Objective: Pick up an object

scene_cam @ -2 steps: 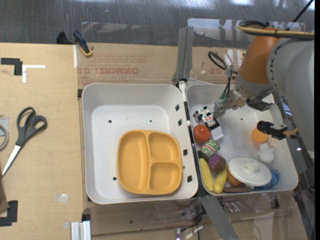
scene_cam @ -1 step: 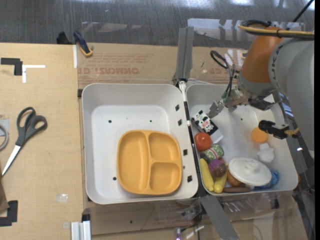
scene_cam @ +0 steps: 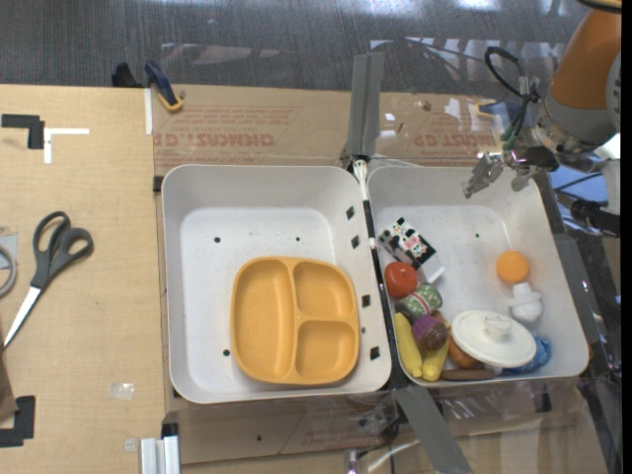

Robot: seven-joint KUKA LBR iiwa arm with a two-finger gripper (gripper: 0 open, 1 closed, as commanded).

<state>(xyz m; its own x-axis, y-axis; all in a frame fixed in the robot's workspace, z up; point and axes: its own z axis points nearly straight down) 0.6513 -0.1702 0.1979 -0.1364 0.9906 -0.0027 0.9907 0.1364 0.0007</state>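
Note:
My gripper (scene_cam: 499,174) hangs over the far edge of the right bin (scene_cam: 464,210), its two fingers (scene_cam: 478,178) spread apart with nothing between them. Below it the bin holds an orange ball (scene_cam: 513,266), a small white figure (scene_cam: 526,305), a white lid-like dish (scene_cam: 493,337), a red tomato (scene_cam: 400,279), a yellow banana (scene_cam: 407,347), a purple piece (scene_cam: 431,332), a green piece (scene_cam: 428,298) and a black-and-white card (scene_cam: 408,242). The objects crowd the bin's near half, well apart from the gripper.
A yellow divided plate (scene_cam: 295,319) lies in the left bin (scene_cam: 197,265). Scissors (scene_cam: 44,265) rest on the bench at the left. A grey divider bar (scene_cam: 363,107) runs back between the bins. Cables (scene_cam: 509,72) hang by the arm's wrist.

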